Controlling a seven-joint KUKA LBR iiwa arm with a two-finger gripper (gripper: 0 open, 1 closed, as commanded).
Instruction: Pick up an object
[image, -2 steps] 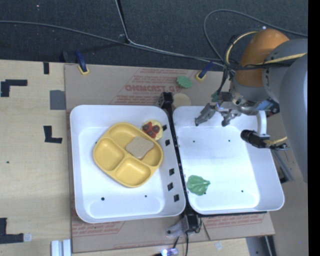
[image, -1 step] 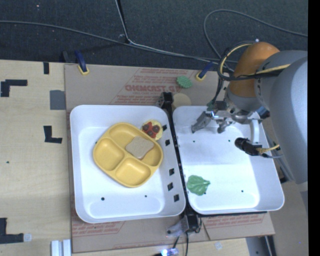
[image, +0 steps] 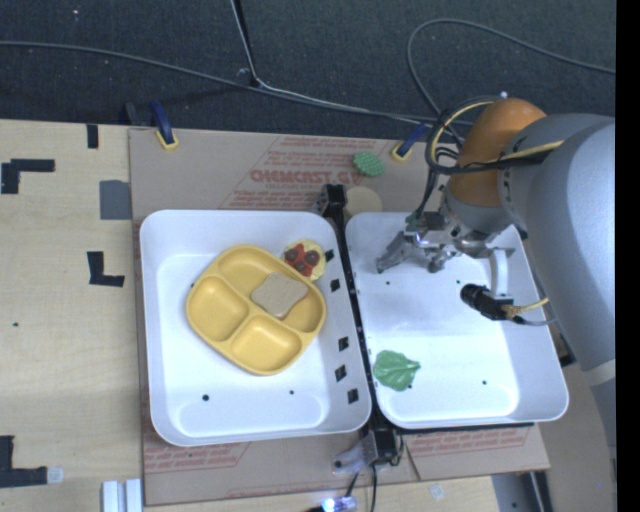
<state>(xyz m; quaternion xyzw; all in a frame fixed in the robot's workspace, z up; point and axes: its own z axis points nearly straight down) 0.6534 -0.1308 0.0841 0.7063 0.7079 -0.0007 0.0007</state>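
Note:
My gripper (image: 412, 260) hangs over the far part of the right bin (image: 500, 400), open, its two fingers spread with nothing between them. A green leafy piece (image: 396, 370) lies at the near left of that bin, well below the gripper. In the left bin (image: 170, 400) sits a yellow divided plate (image: 230, 300) carrying a tan bread slice (image: 279, 294). A small red berry cluster (image: 305, 258) rests at the plate's far right corner, close to the wall between the bins.
A small green ridged object (image: 367, 163) lies on the cardboard behind the bins. A black part with a cable (image: 487, 300) juts from the arm over the right bin. Blue clamps (image: 162, 128) hold the cardboard's back edge.

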